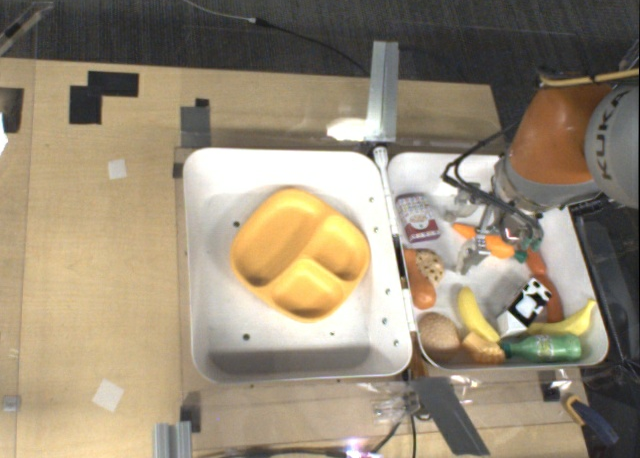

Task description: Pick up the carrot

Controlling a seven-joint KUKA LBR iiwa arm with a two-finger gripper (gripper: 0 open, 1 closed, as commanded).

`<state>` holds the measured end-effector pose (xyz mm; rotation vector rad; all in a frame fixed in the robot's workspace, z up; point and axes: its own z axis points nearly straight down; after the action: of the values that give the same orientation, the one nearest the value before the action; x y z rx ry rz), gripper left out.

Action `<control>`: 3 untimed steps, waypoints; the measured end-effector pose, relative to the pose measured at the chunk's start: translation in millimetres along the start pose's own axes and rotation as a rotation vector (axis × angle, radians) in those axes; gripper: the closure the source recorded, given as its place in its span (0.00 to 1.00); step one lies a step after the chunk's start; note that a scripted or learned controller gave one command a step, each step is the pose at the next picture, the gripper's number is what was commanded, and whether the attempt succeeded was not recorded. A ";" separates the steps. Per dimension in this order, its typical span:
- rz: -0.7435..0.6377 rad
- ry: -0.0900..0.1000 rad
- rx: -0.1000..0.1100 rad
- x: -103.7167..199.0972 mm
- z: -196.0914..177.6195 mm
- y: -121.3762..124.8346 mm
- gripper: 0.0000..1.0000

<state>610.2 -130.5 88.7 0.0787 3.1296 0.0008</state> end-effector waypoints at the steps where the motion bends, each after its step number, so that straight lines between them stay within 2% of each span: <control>1: -0.005 -0.011 0.001 -3.7 -14.2 1.2 1.00; 2: -0.278 -0.004 0.003 89.4 -3.2 -23.0 1.00; 3: 0.089 0.000 0.002 63.3 -38.8 -53.9 1.00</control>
<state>543.8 -181.2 126.8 0.2175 3.1233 -0.0021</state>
